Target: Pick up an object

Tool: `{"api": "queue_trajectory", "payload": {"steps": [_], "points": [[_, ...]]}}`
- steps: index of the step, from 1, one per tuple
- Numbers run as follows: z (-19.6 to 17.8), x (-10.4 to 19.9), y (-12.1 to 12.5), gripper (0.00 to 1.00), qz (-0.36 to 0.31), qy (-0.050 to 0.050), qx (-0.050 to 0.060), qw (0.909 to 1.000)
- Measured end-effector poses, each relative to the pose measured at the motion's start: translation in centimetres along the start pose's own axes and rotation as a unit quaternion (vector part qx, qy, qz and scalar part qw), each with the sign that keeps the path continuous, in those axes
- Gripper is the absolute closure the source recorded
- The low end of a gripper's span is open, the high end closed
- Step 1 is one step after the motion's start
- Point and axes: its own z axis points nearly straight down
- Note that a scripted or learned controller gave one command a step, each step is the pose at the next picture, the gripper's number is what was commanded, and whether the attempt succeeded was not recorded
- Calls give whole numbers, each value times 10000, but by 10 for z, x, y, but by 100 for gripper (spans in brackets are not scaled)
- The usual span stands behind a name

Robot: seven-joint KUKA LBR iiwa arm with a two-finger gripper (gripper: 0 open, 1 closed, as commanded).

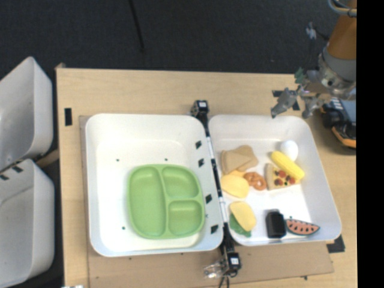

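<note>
Many toys crowd the right bin (318, 161), so your gripper (292, 102), waiting open above its back edge, could bump neighbours and grab nothing.

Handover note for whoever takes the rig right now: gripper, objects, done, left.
Gripper: above the far rim of the right bin, outside the pile, holding nothing; whether it is open or shut is not clear.
Objects, all in the right bin: egg, banana, pizza slice, pretzel, bread, watermelon slice, black block.
Left bin: green divided plate.
Done: nothing picked.
Left: descend on one item, grasp, lift.
</note>
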Motion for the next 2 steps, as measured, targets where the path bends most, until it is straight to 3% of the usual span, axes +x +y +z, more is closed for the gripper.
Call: {"api": "queue_trajectory", "payload": {"steps": [1,2], "points": [[-7,1,2,0,-18,-14,-55,10000],[45,-11,3,0,-2,-14,-33,10000]]}}
